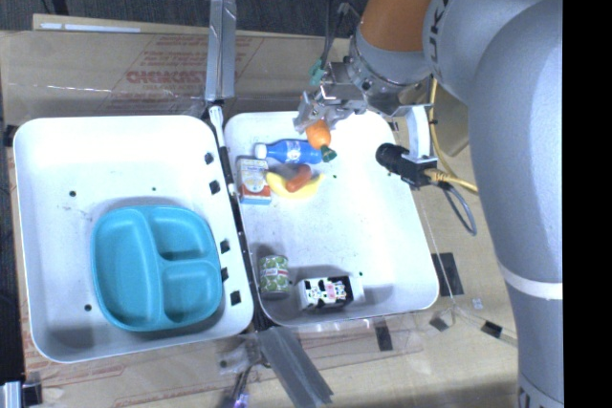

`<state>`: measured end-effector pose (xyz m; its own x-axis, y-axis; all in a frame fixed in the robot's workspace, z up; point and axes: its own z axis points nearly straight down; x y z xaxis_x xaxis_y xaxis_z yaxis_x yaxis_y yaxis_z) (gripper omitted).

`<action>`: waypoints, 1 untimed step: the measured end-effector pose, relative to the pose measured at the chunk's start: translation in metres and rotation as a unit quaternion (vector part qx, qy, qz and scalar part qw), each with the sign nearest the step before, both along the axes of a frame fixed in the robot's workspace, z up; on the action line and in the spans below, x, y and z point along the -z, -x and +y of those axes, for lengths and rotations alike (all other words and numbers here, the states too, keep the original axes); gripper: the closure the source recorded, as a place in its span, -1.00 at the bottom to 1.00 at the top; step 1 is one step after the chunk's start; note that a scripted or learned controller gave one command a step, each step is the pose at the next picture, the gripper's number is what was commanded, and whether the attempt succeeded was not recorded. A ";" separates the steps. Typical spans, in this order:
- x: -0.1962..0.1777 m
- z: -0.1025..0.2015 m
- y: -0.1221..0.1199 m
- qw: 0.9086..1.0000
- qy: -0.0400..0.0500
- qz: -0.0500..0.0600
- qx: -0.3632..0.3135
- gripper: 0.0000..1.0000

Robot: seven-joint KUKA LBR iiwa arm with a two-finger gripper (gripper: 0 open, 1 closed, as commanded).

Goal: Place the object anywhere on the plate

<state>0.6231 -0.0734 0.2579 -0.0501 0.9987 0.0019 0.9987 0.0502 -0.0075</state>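
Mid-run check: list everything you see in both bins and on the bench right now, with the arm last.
plate: one, light blue, three compartments, lying in the left bin
left bin: one, white
right bin: one, white
bottle: one, blue with a white cap, lying on its side near the far end of the right bin
banana: one, yellow, by the bottle, with a small orange-red item on it
carton: one, small, white and red, left of the banana
can: one, green, near corner of the right bin
box: one, black and white, beside the can
orange object: one, at the gripper
gripper: one, above the bottle
arm: one, grey with an orange band, coming in from the right
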 end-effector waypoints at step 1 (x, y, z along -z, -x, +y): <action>0.068 0.079 0.040 0.998 0.001 0.000 -0.055 1.00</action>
